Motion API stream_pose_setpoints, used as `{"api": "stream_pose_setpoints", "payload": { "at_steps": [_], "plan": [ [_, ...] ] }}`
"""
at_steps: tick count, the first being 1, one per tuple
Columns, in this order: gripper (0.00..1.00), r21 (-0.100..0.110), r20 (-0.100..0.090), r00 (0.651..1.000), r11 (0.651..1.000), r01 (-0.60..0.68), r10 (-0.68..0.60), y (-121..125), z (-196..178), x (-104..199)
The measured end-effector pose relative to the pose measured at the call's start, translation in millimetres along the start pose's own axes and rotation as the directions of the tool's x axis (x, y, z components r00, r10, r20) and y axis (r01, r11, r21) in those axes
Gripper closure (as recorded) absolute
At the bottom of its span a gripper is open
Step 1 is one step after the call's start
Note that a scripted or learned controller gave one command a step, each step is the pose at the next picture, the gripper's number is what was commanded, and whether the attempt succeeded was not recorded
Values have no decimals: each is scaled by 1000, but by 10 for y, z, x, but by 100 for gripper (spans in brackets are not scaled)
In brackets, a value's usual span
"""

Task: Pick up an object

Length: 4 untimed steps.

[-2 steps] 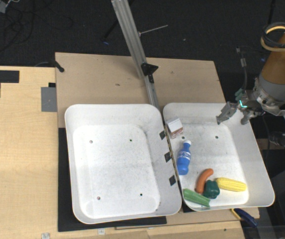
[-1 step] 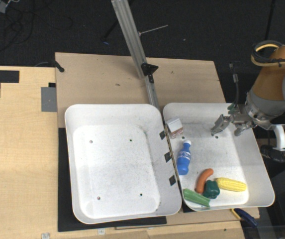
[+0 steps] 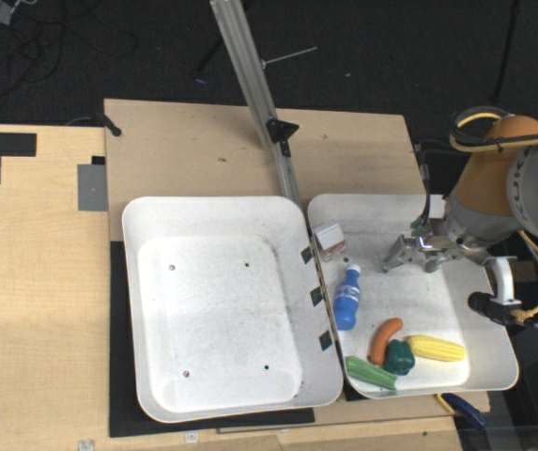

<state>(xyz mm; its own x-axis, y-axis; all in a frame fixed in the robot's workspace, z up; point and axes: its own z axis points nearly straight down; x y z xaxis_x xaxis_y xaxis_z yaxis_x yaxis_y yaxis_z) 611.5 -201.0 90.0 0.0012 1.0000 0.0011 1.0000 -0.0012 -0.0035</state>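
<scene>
The right bin (image 3: 475, 374) holds a blue bottle (image 3: 346, 299), a small white and brown box (image 3: 330, 242), an orange sausage-shaped toy (image 3: 385, 338), a dark green piece (image 3: 399, 356), a yellow corn cob (image 3: 436, 349) and a green pod (image 3: 370, 373). My gripper (image 3: 413, 256) hangs over the upper middle of this bin, right of the box and above the toys. Its fingers (image 3: 395, 255) are spread apart, with nothing between them.
The left bin (image 3: 146, 252) lies beside the right one. A metal rail (image 3: 250, 73) slants down from the top to the bins' shared edge. The arm's orange band (image 3: 484, 172) sits at the right edge.
</scene>
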Motion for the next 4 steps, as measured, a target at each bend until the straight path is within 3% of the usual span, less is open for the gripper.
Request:
{"api": "stream_pose_setpoints", "payload": {
  "at_steps": [1,2,4],
  "plan": [
    [0,0,0,1000,1000,-1,1,-2,-11,1],
    [100,0,0,1000,1000,-4,4,-4,-113,-7],
    [100,-7,2,1000,1000,-5,5,-94,-1220,-59]
  ]
}}
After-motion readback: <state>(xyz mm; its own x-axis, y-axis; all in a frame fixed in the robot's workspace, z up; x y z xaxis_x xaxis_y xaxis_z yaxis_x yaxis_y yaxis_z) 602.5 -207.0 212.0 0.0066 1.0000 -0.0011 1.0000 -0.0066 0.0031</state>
